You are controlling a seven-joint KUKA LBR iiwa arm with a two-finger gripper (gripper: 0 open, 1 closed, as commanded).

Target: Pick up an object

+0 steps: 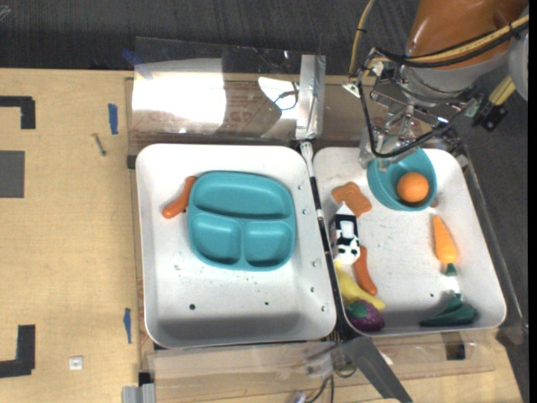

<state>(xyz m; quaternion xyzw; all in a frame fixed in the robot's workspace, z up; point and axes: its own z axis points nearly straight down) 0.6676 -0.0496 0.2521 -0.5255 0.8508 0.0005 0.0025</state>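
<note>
Carrot (444, 240) long axis near-far, green tip toward camera, right bin (487, 250)

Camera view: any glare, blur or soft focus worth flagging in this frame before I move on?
Camera view: strong glare washes out the clear panel behind the left bin, hiding what lies under it; the orange band of the arm at top right looks soft and large, being near the lens; the teal tray and the toys in the right bin are evenly lit and sharp.
</note>
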